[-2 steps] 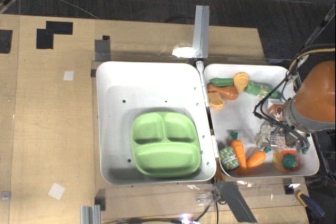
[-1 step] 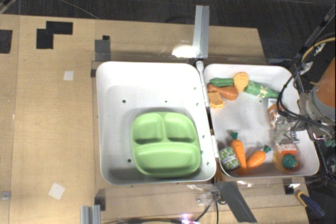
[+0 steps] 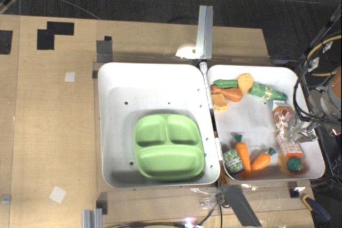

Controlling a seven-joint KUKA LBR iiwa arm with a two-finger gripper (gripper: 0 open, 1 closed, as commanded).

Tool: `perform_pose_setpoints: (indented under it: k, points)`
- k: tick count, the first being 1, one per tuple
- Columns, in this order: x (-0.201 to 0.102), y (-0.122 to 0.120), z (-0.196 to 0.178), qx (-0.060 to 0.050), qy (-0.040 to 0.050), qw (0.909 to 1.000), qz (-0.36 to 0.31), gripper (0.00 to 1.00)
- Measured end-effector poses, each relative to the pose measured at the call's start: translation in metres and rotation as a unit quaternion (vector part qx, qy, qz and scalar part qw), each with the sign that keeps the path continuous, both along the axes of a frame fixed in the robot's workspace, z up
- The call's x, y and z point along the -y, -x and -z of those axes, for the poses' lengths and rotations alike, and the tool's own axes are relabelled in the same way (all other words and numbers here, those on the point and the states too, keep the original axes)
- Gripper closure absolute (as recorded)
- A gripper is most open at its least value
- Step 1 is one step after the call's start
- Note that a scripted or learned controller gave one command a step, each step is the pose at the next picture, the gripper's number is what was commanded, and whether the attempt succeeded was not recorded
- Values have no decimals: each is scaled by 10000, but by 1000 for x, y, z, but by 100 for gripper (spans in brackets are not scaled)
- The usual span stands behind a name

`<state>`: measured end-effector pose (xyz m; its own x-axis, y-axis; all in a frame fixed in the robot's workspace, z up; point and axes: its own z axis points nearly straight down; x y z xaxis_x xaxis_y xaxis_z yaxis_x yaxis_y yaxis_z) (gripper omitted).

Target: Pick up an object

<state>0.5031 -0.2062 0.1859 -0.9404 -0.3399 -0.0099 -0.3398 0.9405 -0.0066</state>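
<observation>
From above, the wooden bench (image 3: 48, 131) carries two shallow white bins side by side. The left bin (image 3: 115, 88) holds a green divided plate (image 3: 169, 146), lying flat toward the bin's near half with its three compartments facing up. The right bin (image 3: 256, 120) holds the toy food — a cluster along its far edge and another along its near edge, with bare floor between them. At the far edge, a green vegetable (image 3: 225, 84) lies beside a round yellow-orange piece (image 3: 245, 81), with an orange piece (image 3: 228, 95) just in front of them and a green bottle-like item (image 3: 265, 92) a little to the right. At the near edge, two carrots sit close together, one upright-looking (image 3: 242, 154) and one lying slanted (image 3: 260, 162), with a small green can (image 3: 232, 159) touching the first carrot's left side. Near the right wall lies a red-and-white packet (image 3: 281, 115), and in the near right corner an orange piece with a green blob on it (image 3: 293, 163). The gripper (image 3: 293, 135) reaches in from the right, low over the right side of this bin, between the packet and the corner piece — whether its fingers are spread or closed cannot be told from here, and nothing can be seen caught between them. Dark cables loop around the arm (image 3: 326, 99) at the right edge.
</observation>
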Motion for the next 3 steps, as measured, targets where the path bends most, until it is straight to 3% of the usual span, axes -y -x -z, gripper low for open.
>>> perform_pose_setpoints:
  k: [1,2,3]
  points:
    - [-1,1,46,-28,0,9733,-2296,100]
    - [-2,-17,49,-17,22,9360,-3520,100]
    - [-1,-19,0,-17,35,8824,-4704,100]
